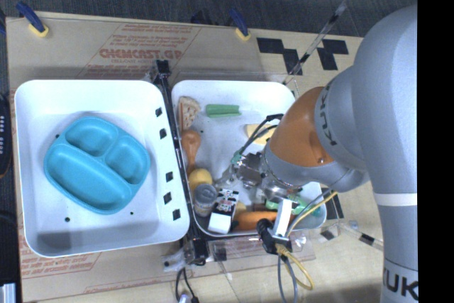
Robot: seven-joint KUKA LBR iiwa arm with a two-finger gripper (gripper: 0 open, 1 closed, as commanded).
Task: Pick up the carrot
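Carrot (254, 219) lies flat at the near edge of the right bin (234, 90), just beside a white block (219, 222) on its left. The gripper (248, 177) hangs just beyond it; you can't tell its opening or any load. Expect the carrot light, stiff, smooth plastic, likely to roll, so take it across mid-body. Left bin (42, 96) holds a blue tray (97, 163).
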